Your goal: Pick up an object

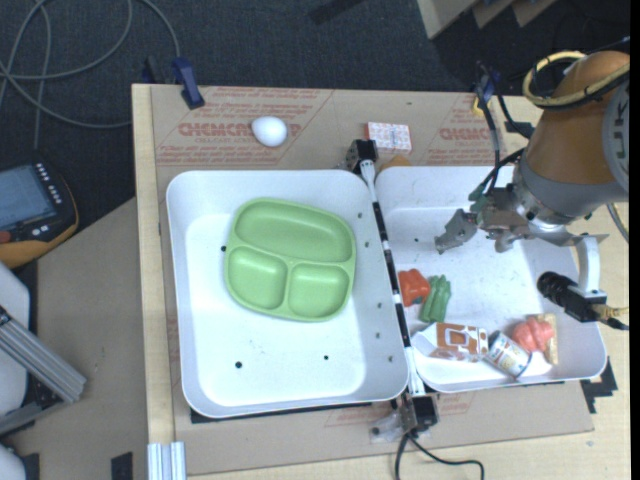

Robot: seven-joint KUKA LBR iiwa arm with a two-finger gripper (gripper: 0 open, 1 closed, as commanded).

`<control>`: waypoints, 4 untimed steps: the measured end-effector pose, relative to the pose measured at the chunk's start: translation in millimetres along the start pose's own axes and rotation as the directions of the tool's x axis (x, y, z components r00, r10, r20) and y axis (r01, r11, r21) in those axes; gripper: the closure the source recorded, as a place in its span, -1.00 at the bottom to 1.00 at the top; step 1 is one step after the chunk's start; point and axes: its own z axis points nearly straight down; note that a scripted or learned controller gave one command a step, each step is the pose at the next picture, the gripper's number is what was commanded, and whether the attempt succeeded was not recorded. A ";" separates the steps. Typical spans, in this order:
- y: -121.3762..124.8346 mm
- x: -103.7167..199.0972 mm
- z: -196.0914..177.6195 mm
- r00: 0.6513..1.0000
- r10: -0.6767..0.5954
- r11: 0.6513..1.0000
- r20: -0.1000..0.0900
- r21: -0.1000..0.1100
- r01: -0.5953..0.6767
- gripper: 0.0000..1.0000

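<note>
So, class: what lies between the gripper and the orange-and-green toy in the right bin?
Just bare white bin floor between gripper and toy, per the camera view.

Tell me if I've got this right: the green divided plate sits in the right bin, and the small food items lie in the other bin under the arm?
Not quite. The camera view shows the green divided plate in the left bin. The small food items do lie in the other bin, the right one, under the arm.
</note>
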 end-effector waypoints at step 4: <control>1.7 -4.5 96.6 1.000 0.001 1.000 0.001 0.000 -0.001 1.00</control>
